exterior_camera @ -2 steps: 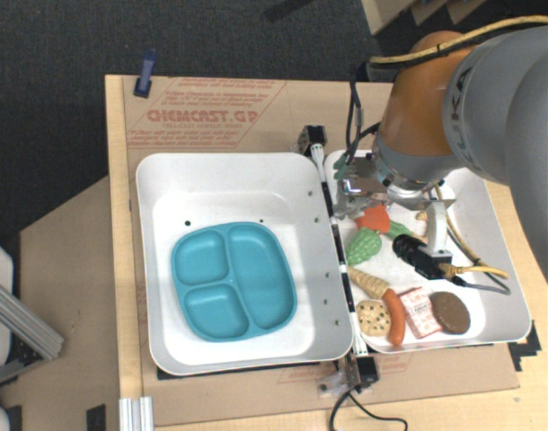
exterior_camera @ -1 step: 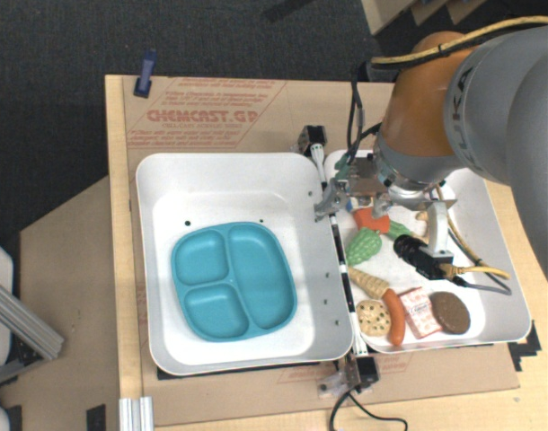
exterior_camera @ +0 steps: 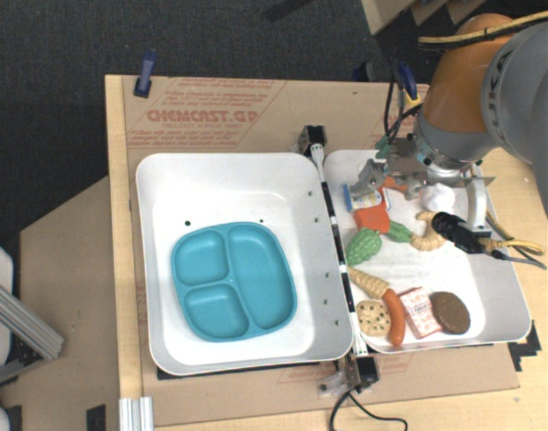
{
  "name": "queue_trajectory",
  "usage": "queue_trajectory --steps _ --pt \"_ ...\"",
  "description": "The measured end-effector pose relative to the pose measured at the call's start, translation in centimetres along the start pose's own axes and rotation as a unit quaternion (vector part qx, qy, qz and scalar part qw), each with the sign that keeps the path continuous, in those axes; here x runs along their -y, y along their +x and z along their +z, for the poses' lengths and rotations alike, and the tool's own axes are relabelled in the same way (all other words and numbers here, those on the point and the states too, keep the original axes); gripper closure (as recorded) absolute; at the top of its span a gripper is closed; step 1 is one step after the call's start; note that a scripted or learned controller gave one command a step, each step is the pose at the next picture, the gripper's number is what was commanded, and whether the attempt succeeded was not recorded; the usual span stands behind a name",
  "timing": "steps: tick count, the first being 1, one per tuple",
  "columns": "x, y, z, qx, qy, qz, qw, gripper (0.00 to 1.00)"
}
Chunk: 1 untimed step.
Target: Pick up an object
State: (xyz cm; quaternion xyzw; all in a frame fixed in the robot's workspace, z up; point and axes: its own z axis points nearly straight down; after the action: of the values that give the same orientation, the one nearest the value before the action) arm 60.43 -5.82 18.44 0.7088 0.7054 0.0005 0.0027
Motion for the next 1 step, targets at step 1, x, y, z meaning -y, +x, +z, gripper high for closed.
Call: queue_trajectory --steps 1 --pt "-0.82 -4.65 10.62 -0.001 0.006 0.000 1.0000 0.00"
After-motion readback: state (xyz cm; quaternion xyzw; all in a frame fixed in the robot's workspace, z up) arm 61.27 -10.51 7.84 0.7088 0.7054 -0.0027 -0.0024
